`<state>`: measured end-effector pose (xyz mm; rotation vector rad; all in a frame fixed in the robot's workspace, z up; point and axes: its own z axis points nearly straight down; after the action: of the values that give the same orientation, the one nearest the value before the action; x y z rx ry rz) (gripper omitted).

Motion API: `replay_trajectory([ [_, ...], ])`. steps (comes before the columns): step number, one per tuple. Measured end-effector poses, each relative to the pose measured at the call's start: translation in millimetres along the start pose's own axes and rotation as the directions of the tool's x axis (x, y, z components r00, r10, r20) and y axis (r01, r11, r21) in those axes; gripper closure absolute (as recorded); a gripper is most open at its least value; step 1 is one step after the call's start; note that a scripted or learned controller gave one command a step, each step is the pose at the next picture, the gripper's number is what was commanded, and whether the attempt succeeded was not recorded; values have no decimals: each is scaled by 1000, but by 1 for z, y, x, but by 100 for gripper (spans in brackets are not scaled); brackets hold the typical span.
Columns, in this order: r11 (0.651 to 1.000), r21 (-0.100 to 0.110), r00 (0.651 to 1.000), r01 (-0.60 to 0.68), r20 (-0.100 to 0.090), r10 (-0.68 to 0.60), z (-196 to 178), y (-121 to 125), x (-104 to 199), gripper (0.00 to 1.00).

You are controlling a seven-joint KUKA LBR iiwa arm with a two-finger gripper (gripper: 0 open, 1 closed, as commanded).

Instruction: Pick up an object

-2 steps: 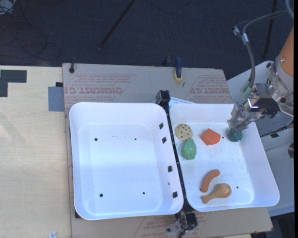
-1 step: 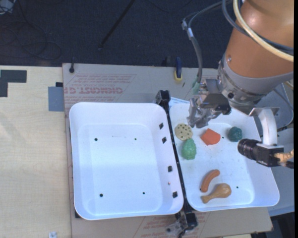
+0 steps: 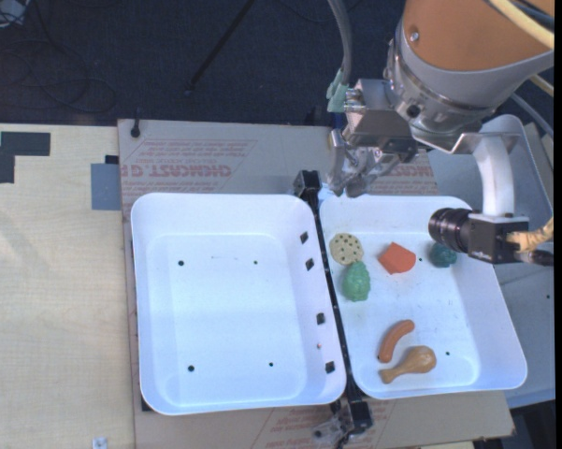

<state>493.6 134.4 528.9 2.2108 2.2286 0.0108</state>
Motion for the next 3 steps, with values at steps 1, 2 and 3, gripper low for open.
replay_trajectory([
  [1,1000,8,1000,-4,4,4,-8,36,55,100],
  [2,1000,10,1000,-4,4,4,-6,70,111,100],
  [3,1000,13,1000,-7,6,7,-7,58,107,100],
])
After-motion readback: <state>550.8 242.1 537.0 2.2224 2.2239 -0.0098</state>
